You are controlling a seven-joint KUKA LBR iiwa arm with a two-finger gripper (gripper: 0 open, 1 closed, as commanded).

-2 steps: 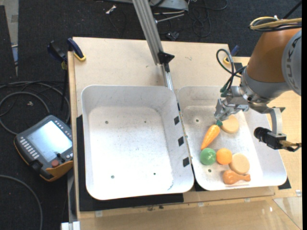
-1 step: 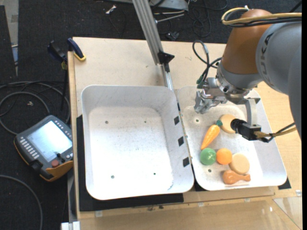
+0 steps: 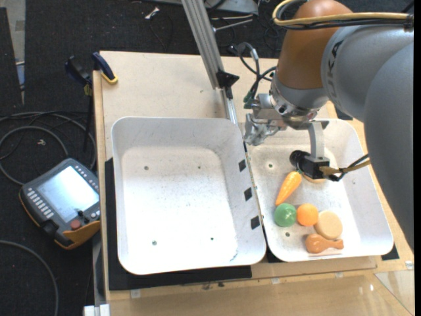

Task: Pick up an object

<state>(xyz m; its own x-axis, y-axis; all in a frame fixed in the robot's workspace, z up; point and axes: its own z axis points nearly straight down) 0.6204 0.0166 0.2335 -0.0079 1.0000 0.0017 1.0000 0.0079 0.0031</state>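
**Gripper at right bin's far corner**

The gripper (image 3: 255,131) hangs over the far left corner of the right bin (image 3: 366,199), just beside the wall it shares with the left bin (image 3: 177,196). Whether it is spread or closed cannot be told. The carrot (image 3: 288,187), green ball (image 3: 285,214), orange (image 3: 307,214), beige disc (image 3: 329,225) and drumstick (image 3: 322,243) lie clustered in the right bin, nearer the camera and apart from the gripper.

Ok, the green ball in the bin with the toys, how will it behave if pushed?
The green ball looks round and smooth, so it would probably roll. It lies close beside the carrot and orange ball, which may block it.
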